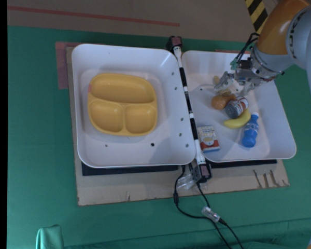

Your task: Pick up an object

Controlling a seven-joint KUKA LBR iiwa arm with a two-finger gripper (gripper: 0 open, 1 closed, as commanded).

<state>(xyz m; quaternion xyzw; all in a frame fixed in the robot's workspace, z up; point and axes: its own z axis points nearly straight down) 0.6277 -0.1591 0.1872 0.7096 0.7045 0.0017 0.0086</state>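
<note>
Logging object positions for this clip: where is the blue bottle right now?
In the camera view the blue bottle lies in the right bin, toward its near right part, just right of the banana and well right of the small carton.

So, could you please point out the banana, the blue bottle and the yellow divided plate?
banana (237, 121): camera view, middle of its curved body.
blue bottle (250, 134): camera view, its body.
yellow divided plate (122, 89): camera view, the large top compartment.
</note>
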